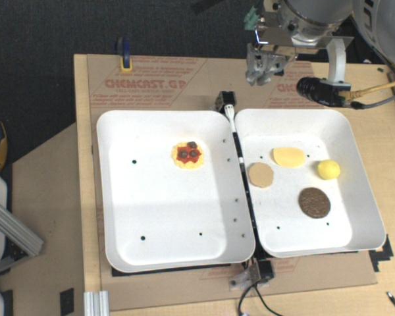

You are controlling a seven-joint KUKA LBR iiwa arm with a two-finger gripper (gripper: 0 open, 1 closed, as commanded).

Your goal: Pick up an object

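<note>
No object has been picked yet, so any of the loose bits counts as the target. Closest to the gripper (pixel 264 71) is the yellow oval piece (pixel 288 157), lying below it and a touch to its right in the right bin (pixel 355 143). Just beside that, lower and nearer the divider, a tan round disc (pixel 261 175) is seen. Further off to the right sits a small yellow ball (pixel 328 170), and lowest of all a dark brown cookie (pixel 314 202). Way off to the lower left of the gripper, a little pizza-looking thing (pixel 188 155) is parked alone in the left bin (pixel 118 196).

The gripper is hung above the bench past the far rim of the bins, nothing seen between the fingers; open or closed can't be told tbh, too small and dark.

Step-wise it's prob the approach stage. Next move would need the gripper brought over a piece, lined up, lowered. The flat discs look hard to grab imo; the ball seems easier.
</note>
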